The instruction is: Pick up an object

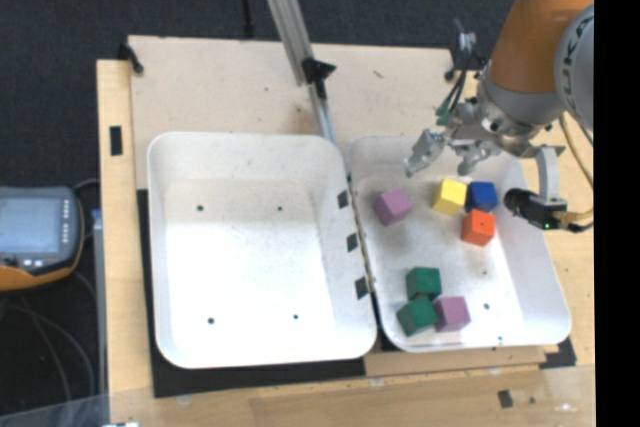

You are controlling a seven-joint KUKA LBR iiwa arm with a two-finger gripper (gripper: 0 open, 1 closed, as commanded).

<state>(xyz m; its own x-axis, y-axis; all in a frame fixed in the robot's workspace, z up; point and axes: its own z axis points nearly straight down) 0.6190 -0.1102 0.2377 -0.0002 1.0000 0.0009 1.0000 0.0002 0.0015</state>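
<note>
Presently: tool (448, 151), fingers spread, holding nothing, above right bin (530, 315) near yellow cube (450, 196) and purple cube (392, 206).

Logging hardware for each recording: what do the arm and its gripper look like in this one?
The arm is grey metal with a broad, rounded orange band above the wrist. Below it sits a grey wrist flange carrying a small metallic two-finger gripper. Thin cables run along the wrist's side, and a small black unit hangs on a pale bracket beside it.
</note>
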